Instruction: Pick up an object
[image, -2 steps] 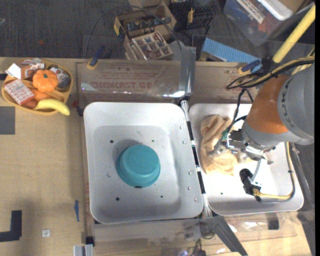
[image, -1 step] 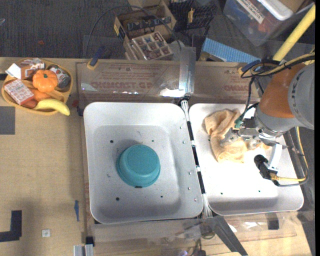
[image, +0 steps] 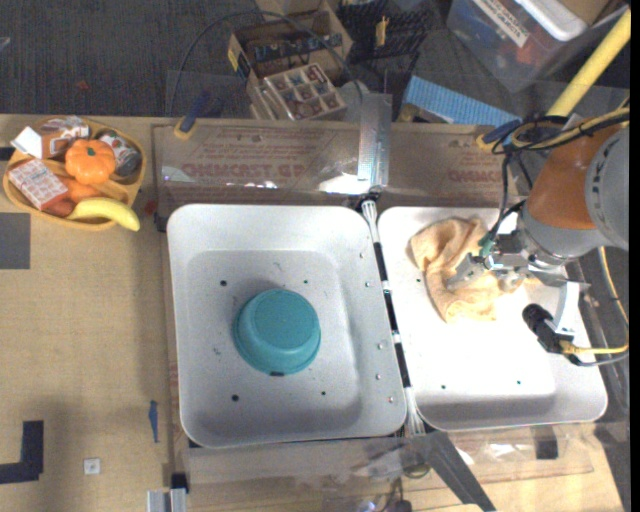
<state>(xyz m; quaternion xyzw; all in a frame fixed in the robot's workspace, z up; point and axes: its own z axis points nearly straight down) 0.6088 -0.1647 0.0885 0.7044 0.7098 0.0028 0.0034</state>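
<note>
While our hand (image: 478, 268) sits on the crumpled tan cloth (image: 452, 268), grip unclear, we should pinch a thick fold.

Tan wooden bench (image: 80, 330) carries two shallow white bins side by side, touching at the middle. Left bin (image: 200, 240) holds an upturned teal bowl (image: 278, 331) near its centre. Right bin (image: 520, 385) holds a crumpled tan cloth (image: 450, 262) in its upper part. At the bench's far left corner, a yellow dish (image: 30, 192) with a small orange pumpkin (image: 91, 161), a banana (image: 106, 211) and small packets. Black tape marks sit at the bench's left edge.
</note>
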